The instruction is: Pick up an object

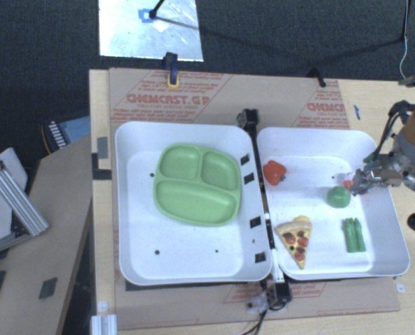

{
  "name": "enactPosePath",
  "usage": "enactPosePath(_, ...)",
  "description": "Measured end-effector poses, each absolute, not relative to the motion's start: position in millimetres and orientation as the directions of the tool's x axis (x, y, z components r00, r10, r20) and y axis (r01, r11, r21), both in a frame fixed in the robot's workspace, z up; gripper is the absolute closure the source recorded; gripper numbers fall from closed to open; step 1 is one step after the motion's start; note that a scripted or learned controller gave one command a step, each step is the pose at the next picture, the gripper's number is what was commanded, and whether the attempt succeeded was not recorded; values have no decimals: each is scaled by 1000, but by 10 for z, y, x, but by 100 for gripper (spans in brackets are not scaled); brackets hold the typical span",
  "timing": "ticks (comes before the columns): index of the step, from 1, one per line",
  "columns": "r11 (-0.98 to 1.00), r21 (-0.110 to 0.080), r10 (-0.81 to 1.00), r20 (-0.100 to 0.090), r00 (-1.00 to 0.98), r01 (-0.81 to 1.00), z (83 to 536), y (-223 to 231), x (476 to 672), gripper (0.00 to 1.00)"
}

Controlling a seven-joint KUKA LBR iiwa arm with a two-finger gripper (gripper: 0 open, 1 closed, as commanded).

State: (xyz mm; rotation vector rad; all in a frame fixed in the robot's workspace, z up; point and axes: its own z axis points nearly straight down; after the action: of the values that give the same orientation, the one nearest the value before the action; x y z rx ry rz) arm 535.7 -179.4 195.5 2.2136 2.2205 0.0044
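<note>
- Toward the right side of the right bin (312, 152), a round green toy (338, 197) lies on the white floor; it looks like a small green fruit or vegetable, too small to name more closely.
- Just above and right of it sits the gripper (355, 182), its tip low over the bin and very close to the green toy; a small orange-red spot shows at the tip.
- Whether the pincer is released or clenched cannot be told at this size, and nothing is seen between its parts.
- Below the green toy, near the bin's right wall, lies a green asparagus-like bundle (353, 234), apart from the round toy.
- Near the bin's lower left corner rests a toy pizza slice (296, 238), its point aimed at the front wall.
- Beside the left wall of the same bin sits a red pepper-like toy (274, 172), well apart from the gripper.
- Across the dividing rim, the left bin (134, 257) bears a green divided plate (196, 184) with three compartments, lying flat near its middle.
- Both bins rest on a cardboard sheet (193, 93) with red printed lettering, clipped at its far edge by a yellow clamp (172, 72).
- Reaching from the right edge, the grey arm (410, 152) leans over the right bin's wall.
</note>
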Motion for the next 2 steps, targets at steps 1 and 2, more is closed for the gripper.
enactPosePath(1,4,8,1000,-3,-4,1000,2504,-1889,5428,100)
enactPosePath(2,9,3,1000,1,-9,1000,2409,-1369,5517,100)
